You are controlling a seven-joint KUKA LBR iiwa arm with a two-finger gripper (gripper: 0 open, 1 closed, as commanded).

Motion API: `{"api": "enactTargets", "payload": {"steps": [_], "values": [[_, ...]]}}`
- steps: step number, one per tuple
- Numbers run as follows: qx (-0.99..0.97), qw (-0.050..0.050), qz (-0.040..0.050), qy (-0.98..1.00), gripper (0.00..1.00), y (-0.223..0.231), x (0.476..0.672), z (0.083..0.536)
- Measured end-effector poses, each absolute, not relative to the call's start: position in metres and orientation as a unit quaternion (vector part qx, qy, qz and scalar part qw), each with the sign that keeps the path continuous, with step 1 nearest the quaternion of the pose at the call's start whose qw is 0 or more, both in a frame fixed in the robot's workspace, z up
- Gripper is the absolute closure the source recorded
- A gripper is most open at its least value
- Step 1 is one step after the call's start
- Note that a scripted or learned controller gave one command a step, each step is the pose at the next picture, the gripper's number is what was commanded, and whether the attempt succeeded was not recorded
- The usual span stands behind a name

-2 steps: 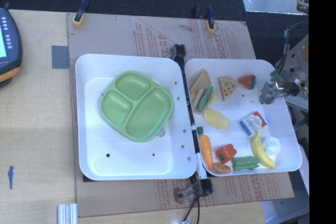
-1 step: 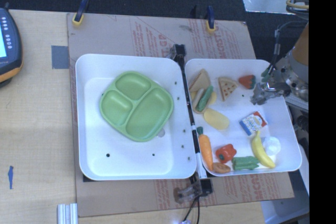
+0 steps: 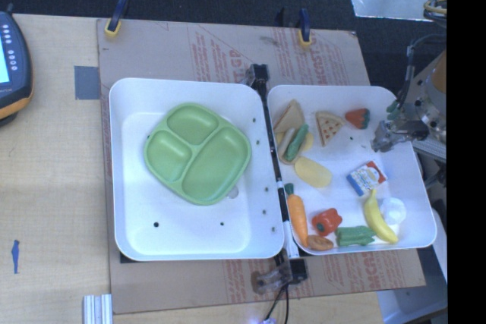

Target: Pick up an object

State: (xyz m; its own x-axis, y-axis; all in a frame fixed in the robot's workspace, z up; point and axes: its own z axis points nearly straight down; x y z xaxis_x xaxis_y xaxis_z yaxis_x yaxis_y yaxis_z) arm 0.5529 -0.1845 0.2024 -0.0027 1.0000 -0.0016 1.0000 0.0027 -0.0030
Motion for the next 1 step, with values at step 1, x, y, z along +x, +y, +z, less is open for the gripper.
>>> {"api": "enactTargets", "payload": {"steps": [1], "values": [[-0.704, 0.0, 0.0008, -0.71, 1.0, -0.1558, 0.5851, 0.1758]]}}
